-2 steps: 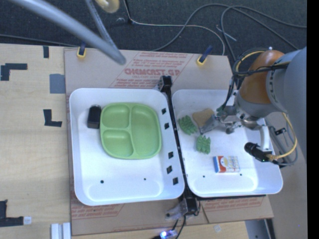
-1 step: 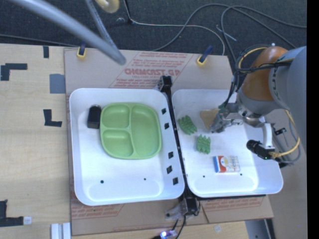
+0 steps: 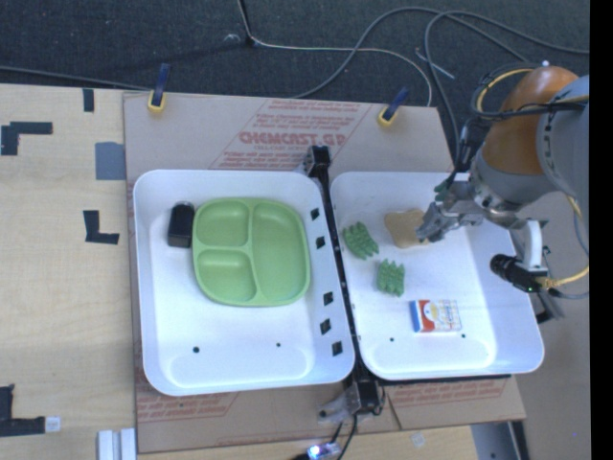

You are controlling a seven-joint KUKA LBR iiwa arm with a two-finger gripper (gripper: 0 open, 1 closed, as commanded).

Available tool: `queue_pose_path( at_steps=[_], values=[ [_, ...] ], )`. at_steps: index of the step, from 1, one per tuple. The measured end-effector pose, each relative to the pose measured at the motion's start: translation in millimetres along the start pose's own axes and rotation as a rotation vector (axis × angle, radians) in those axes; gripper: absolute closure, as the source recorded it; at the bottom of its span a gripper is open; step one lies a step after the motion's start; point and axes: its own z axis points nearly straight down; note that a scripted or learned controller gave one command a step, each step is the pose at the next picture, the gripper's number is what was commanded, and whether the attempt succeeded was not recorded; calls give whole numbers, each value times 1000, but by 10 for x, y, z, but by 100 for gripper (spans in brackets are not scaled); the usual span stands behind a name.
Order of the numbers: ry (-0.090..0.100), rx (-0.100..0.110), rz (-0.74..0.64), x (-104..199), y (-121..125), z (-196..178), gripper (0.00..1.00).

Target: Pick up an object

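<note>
Progress first: nothing is lifted yet, as far as we can see. Gripper (image 3: pixel 431 228) sits low in the right bin (image 3: pixel 479 348), center-right of the frame, its tip touching or just over the right end of the tan piece (image 3: pixel 403 226). That piece lies flat on the bin floor w/ no gap under it that we can make out, so we judge the pick as at the reach/close stage — grasp unconfirmed, lift left to do.

Gripper state: we cannot tell. The tip is a dark blur against the tan piece, and nothing shows clearly on either side of it.

Tan piece looks like the target, judging by where the arm has gone. It's in the upper part of the right bin, just right of the upper green toy (image 3: pixel 360 241). Long axis runs roughly left-right in the frame, maybe tilted a bit down toward the right; the left end looks rounded, the right end is hidden under the gripper, so which way it "points" is unclear.

Other stuff in the right bin: a lower green toy (image 3: pixel 390 277) near center and a small carton (image 3: pixel 436 315) lower right — both apart from the gripper. Left bin (image 3: pixel 158 353) holds a green tray (image 3: pixel 252 252) w/ a black block (image 3: pixel 181 225) just beside its left edge.
</note>
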Motion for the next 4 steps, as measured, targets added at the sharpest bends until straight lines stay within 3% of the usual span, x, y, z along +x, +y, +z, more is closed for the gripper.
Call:
queue_pose_path(
  at_steps=[2,4],
  values=[
    [-1,-4,-1,-38,-31,-1239,100],
    [2,4,-5,1051,-166,-1261,100]
  ],
)
